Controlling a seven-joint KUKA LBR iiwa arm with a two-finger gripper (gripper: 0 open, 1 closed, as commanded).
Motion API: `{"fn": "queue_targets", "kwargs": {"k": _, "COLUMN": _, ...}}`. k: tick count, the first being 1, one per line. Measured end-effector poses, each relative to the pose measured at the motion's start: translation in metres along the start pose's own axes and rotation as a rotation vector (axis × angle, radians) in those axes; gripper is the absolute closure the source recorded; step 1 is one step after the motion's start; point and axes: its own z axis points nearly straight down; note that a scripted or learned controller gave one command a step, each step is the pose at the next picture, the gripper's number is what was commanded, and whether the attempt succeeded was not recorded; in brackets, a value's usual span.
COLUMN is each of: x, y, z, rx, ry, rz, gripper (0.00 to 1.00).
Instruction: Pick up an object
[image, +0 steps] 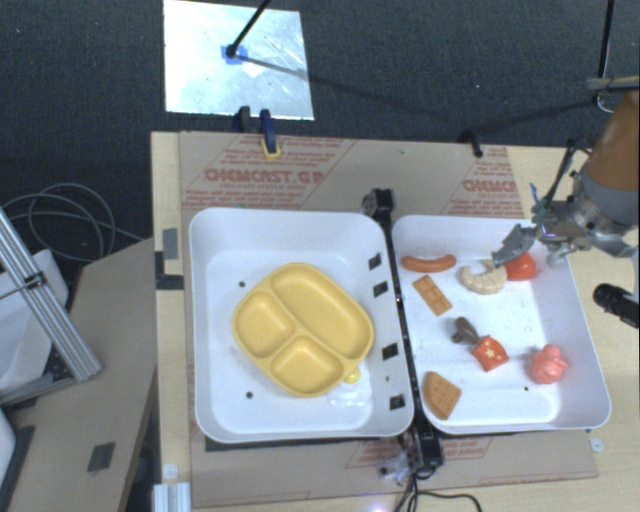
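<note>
Claw over red toy, right bin

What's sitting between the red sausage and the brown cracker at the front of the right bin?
In the camera view, between the red sausage and the front brown cracker lies a tan rectangular waffle piece; below it, bare white bin floor.

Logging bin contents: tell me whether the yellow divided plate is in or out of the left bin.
In. The yellow plate lies flat on the left bin floor, inside its white walls.
</note>
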Motion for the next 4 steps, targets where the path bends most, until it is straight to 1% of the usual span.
{"fn": "queue_targets", "kwargs": {"k": 1, "x": -0.006, "y": -0.067, "z": 0.137, "rx": 0.006, "ry": 0.002, "rz": 0.006, "gripper": 0.00}}
{"fn": "queue_targets", "kwargs": {"k": 2, "x": 0.076, "y": -0.078, "z": 0.131, "rx": 0.004, "ry": 0.004, "rz": -0.005, "gripper": 0.00}}
{"fn": "queue_targets", "kwargs": {"k": 3, "x": 0.061, "y": -0.115, "z": 0.131, "rx": 0.004, "ry": 0.002, "rz": 0.004, "gripper": 0.00}}
{"fn": "queue_targets", "kwargs": {"k": 4, "x": 0.061, "y": -0.111, "z": 0.120, "rx": -0.003, "ry": -0.001, "rz": 0.002, "gripper": 1.00}}
